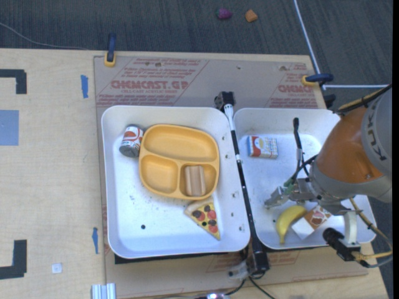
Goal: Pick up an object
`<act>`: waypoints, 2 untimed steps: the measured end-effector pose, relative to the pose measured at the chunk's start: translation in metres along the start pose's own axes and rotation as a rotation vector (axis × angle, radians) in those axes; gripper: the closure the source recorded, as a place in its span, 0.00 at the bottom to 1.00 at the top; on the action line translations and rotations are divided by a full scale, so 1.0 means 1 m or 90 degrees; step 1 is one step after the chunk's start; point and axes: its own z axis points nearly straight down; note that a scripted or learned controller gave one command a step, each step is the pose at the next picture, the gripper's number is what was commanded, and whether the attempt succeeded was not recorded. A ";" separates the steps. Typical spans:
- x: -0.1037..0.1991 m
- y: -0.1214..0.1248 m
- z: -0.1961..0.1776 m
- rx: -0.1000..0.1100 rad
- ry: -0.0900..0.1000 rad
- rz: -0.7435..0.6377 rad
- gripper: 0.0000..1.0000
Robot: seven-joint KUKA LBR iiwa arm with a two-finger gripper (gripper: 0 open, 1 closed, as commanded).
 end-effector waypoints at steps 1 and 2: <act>0.000 0.000 0.000 0.000 0.000 0.000 0.00; 0.000 0.000 0.000 0.000 0.000 0.000 0.00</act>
